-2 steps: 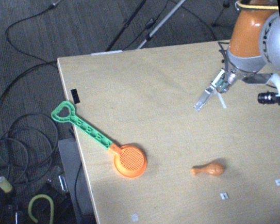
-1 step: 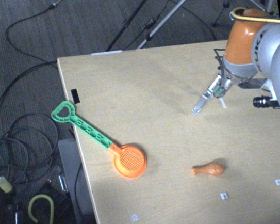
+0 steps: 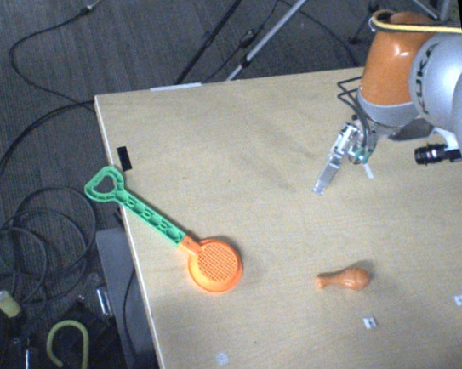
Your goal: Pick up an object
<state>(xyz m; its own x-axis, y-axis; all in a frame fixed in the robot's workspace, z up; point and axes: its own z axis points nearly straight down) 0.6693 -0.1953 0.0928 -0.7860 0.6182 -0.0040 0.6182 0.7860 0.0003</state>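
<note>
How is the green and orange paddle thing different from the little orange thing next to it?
The paddle is much longer than the little orange piece. The paddle has a green handle and a round orange mesh head; the little piece is plain orange, pear-shaped. The paddle lies slanted, its handle overhanging the bench edge; the little piece lies level. Both lie flat, untouched.

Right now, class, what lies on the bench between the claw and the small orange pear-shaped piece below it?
Nothing: in the camera view the stretch from the claw down to the orange pear-shaped piece is bare tan bench. The green-handled strainer lies well off to that view's left.

The bench [image 3: 291, 127] is viewed from above at a slant, from some distance; floor cables [image 3: 15, 237] are seen left of it.
</note>
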